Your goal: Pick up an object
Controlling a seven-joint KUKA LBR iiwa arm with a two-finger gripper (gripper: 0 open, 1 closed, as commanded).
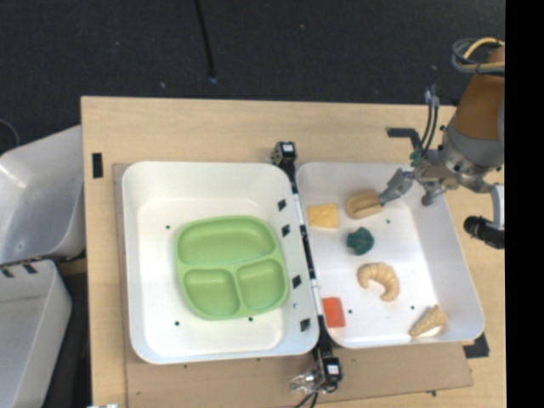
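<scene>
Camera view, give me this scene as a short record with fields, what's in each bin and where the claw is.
left bin: green divided tray, lying flat
right bin: tan bread piece, yellow block, dark green lump, croissant, orange-red block, pale wedge
claw: over the right bin's far right corner, beside the tan bread piece
held: nothing seen between the fingers
arm: enters from the view's right
</scene>
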